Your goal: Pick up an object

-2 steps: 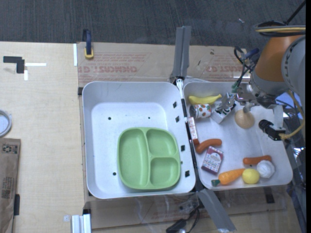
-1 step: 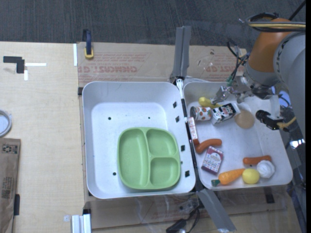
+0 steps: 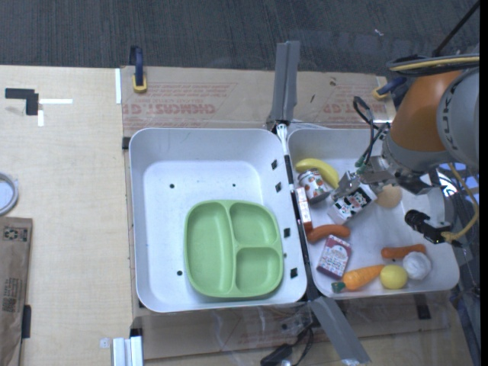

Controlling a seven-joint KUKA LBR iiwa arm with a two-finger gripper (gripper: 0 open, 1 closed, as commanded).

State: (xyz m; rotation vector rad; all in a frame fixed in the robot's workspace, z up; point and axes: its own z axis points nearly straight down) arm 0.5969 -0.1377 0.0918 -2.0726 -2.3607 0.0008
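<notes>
Nearest me, the carrot lies unlifted; my gripper hangs low over clutter at right, fingers' state I cannot tell.

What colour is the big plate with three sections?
The plate is light green, seen in the camera view, lying in the left bin.

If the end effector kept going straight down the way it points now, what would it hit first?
Most likely the small black-and-white printed item right beneath the end effector in the right bin; the can sits just to its left. Depth is unclear from this slanted view.
</notes>
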